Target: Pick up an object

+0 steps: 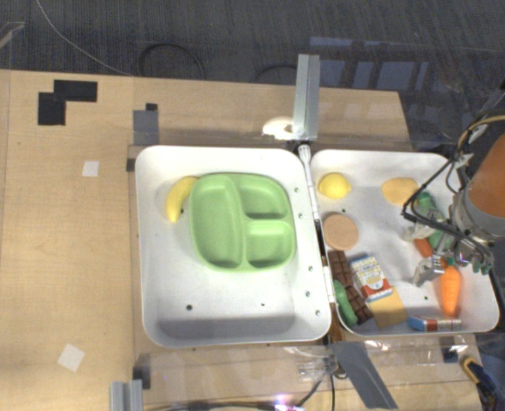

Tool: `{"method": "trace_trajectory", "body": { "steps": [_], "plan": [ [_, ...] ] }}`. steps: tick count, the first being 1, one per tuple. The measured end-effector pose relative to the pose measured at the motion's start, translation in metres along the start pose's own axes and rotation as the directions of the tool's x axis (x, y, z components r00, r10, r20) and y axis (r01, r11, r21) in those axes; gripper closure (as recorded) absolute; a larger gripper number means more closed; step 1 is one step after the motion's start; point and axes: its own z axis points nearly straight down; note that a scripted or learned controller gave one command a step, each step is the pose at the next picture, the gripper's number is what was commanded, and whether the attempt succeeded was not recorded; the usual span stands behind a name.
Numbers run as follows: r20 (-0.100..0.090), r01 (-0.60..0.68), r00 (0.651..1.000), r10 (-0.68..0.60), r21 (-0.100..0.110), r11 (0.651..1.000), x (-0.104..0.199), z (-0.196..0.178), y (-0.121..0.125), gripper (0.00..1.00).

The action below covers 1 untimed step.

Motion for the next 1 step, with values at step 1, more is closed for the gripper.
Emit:
{"method": "trace_trajectory", "body": {
  "steps": [1],
  "plan": [
    [0.001,-0.154,0.988,0.154,0.0,0.988,0.0234,-0.0007,-0.0035,0.0]
  ]
}}
